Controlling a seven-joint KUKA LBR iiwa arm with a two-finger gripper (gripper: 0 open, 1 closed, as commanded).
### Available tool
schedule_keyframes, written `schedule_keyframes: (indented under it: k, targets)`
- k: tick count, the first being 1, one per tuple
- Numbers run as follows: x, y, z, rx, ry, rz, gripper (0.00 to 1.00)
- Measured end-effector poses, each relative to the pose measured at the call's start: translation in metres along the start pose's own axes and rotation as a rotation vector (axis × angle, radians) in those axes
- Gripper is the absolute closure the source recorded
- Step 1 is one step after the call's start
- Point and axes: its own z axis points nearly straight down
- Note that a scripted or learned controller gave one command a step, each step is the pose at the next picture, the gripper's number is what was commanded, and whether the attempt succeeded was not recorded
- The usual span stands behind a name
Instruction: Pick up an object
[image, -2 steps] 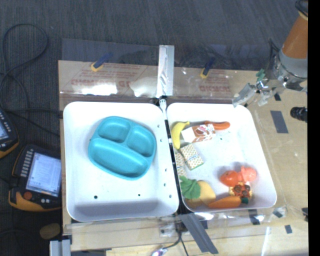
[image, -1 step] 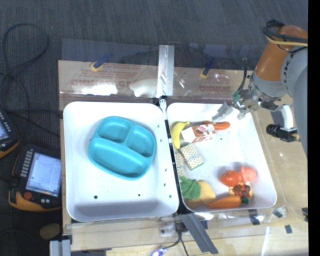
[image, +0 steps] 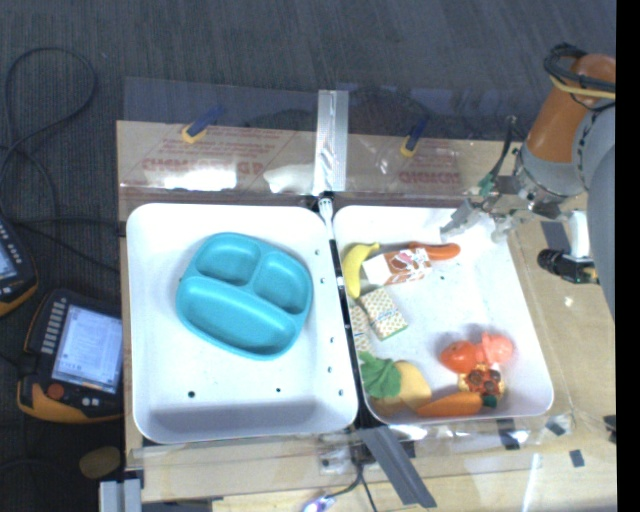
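Observation:
The right bin (image: 525, 330) holds several toy foods. A yellow banana (image: 353, 266) lies at its back left beside a small white-and-red carton (image: 398, 266) and a red pepper (image: 443, 252). A checkered cracker box (image: 383, 313) sits near the middle. A red tomato (image: 461, 356) and a pink piece (image: 497, 347) lie to the right. Along the front are a green leafy piece (image: 378, 376), a yellow piece (image: 412, 380) and an orange carrot (image: 450, 404). My gripper (image: 478, 214) hangs over the bin's back right corner, just right of the pepper, with nothing seen in it.
The left bin (image: 150, 400) bears a blue divided plate (image: 244, 293). A metal divider post (image: 331, 140) stands behind the seam between the bins. A tablet and controller (image: 75, 350) lie on the floor at far left. The arm (image: 560, 130) comes in from the upper right.

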Motion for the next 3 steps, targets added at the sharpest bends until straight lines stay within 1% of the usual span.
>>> schedule_keyframes:
  k: [1,2,3]
  targets:
    - [0.027,-0.013,-0.043,-0.001,-0.002,-0.147,0.0]
    - [0.0,0.0,-0.085,0.0,-0.001,0.114,0.0]
    - [0.0,0.0,-0.085,0.0,-0.002,0.114,0.0]
